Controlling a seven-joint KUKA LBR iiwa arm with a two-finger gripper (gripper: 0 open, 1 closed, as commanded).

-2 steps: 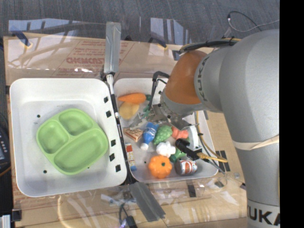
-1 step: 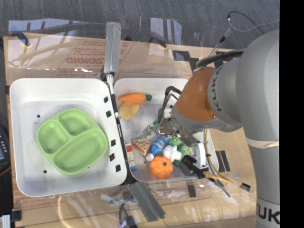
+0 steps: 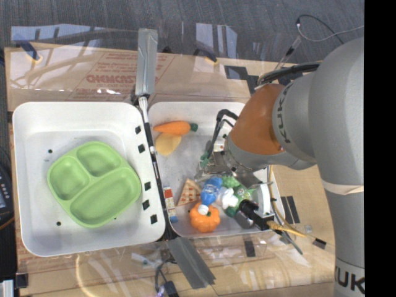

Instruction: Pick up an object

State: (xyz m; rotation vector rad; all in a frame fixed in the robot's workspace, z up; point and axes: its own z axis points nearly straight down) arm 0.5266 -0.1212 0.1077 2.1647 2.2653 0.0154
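Now | tool low in right bin, above toy pile | opening: cannot tell

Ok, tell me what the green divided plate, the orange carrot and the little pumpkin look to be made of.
Green divided plate: looks like moulded plastic, matte to satin, one even colour with soft rounded compartment edges.
Orange carrot: likely plastic toy food, smooth, uniform orange with a dark green tip; could be rubber.
Pumpkin: likely plastic or vinyl, slightly glossy, with a highlight on its ribbed lobes.
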